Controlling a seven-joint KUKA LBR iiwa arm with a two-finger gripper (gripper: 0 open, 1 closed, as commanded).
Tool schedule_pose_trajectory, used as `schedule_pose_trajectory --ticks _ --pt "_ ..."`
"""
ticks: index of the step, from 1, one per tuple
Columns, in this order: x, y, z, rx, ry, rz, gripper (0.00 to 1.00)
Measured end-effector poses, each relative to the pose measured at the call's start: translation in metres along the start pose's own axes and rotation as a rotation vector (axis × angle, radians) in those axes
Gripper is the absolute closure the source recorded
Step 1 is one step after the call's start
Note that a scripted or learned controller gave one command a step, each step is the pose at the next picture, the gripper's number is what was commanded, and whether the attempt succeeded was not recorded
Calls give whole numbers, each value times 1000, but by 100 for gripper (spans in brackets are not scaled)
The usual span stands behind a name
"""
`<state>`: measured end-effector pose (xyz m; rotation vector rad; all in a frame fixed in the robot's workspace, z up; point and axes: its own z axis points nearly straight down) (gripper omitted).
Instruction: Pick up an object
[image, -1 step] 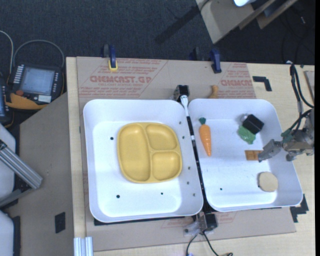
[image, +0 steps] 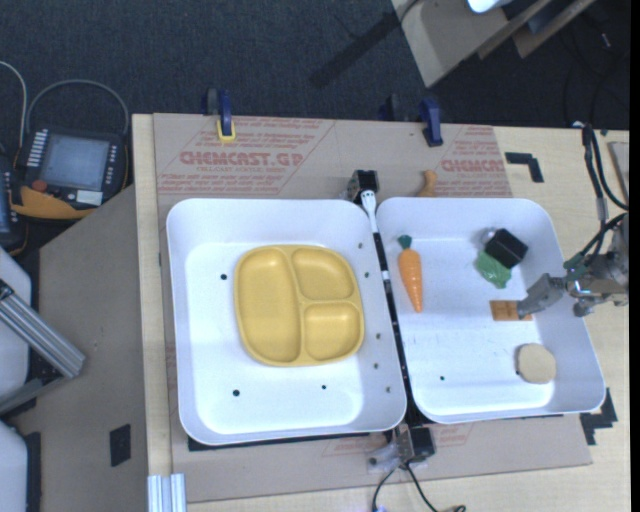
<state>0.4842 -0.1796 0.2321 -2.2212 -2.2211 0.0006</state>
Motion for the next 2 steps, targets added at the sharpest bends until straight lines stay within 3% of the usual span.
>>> schedule_pose_trajectory --ticks 2 --pt "0 -3 128 7 4 1 0"
